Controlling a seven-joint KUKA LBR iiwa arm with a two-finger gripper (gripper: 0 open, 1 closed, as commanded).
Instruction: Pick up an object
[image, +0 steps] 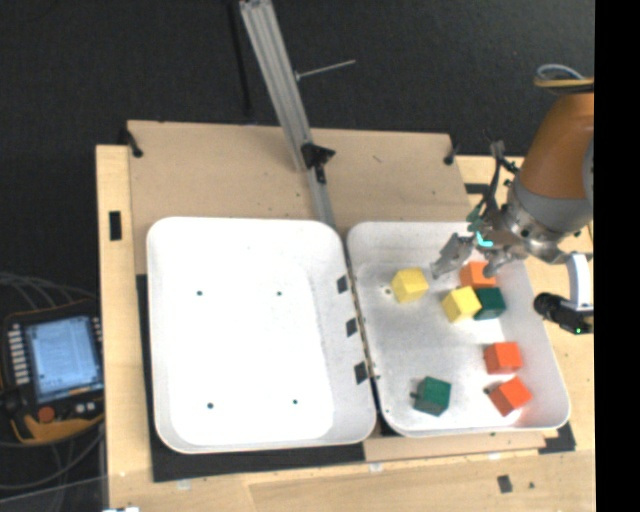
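Observation:
The right bin (400, 410) holds several small blocks: a yellow block (409, 285) near its upper left, another yellow block (460, 303) beside a dark green block (489, 303), an orange block (476, 273) just under the gripper, two orange blocks (503, 357) (509, 395) at the lower right, and a green block (432, 395) near the front. My gripper (472, 257) hangs over the bin's upper right, its fingers spread apart, with one fingertip (445, 262) toward the yellow block and nothing held between them.
The left bin (160, 300) lies beside the right one, joined by black clips at the seam. A slanted metal pole (285, 90) rises behind the bins. A teach pendant (55, 360) sits off the bench at the left.

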